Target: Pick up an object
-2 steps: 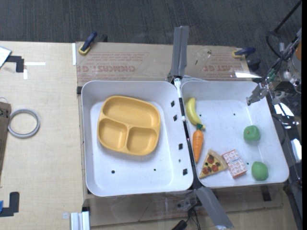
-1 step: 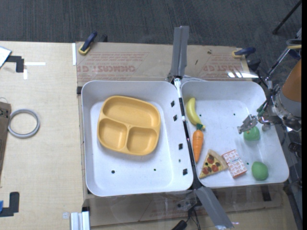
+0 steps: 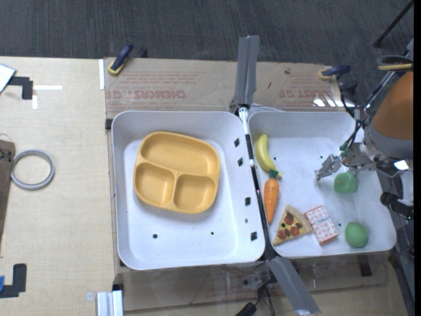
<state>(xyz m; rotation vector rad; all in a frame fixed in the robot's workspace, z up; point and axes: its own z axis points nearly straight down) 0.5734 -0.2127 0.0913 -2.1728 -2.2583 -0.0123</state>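
Low over the right bin point(image 3: 296, 131), claw point(image 3: 334, 168) beside green ball point(image 3: 345, 183).

The KUKA arm point(image 3: 395, 120) is showing at the scene's right edge as a rounded body, its broad orange band glowing above a grey wrist section. Thin dark cables are looping across the far side of the orange part, with a yellowish strip lying just beyond them. Below the grey section, a cluster of small metal and pale parts is catching the light, with a green speck among them. The gripper point(image 3: 327, 172) is tapering leftward into slim, silver-grey metal fingers. Black brackets are hanging along the arm's near side.
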